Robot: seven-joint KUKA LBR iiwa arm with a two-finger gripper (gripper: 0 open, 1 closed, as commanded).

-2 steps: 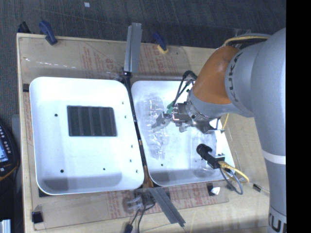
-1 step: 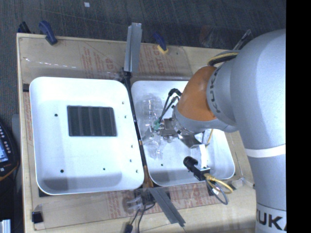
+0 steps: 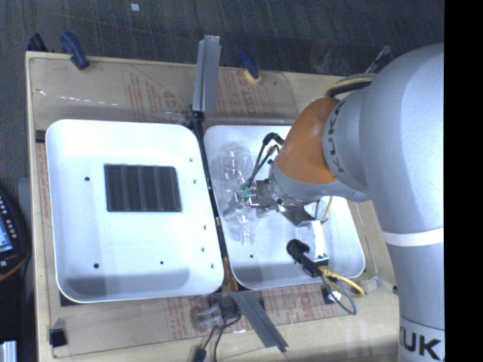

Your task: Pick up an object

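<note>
Clear, glassy-looking objects point(image 3: 235, 164) lie in the right-hand shallow white bin point(image 3: 347, 266), clustered in its left half close to the wall that adjoins the neighbouring bin; their outlines are faint against the white floor, so neither their number nor their exact shape can be told. A second pale, transparent patch point(image 3: 243, 228) sits just below the first, nearer the front of the same bin. The grey KUKA arm with its orange band point(image 3: 309, 153) reaches in from the right and bends down over the right-hand bin, its wrist ending in the two-finger gripper point(image 3: 249, 196), which sits low among the clear objects (a small green part shows at its tip). Whether the gripper is spread, closed, or grasping anything cannot be told, since the wrist body and the glare of the bin hide that detail. A black cable fitting point(image 3: 302, 255) with a yellow lead hangs from the wrist over the front right part of the bin. The left-hand shallow white bin point(image 3: 68, 202) holds a dark grey ribbed rectangular panel point(image 3: 142, 188), lying flat near its centre and well apart from the gripper. Both bins rest side by side on the pale wooden bench point(image 3: 113, 89).
</note>
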